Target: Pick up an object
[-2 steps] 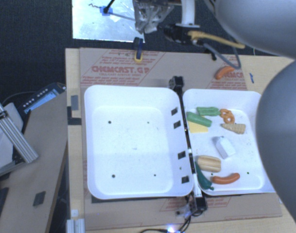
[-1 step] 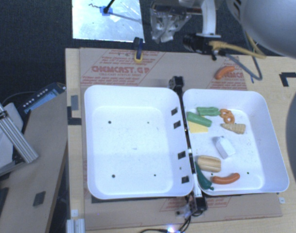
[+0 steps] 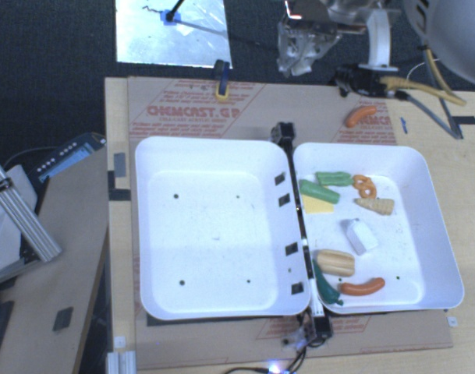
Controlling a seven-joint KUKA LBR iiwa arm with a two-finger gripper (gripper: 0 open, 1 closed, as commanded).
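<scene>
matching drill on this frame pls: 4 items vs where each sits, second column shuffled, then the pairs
Items:
1. orange sausage
2. white block
3. pretzel
4. stray sausage

Places:
A. on the cardboard beyond the right bin's far edge
B. near the front of the right bin, just right of the bread roll
C. mid right bin, between the corn cob and the bread roll
D. far part of the right bin, right of the green vegetable

Pairs: 1-B, 2-C, 3-D, 4-A
</scene>
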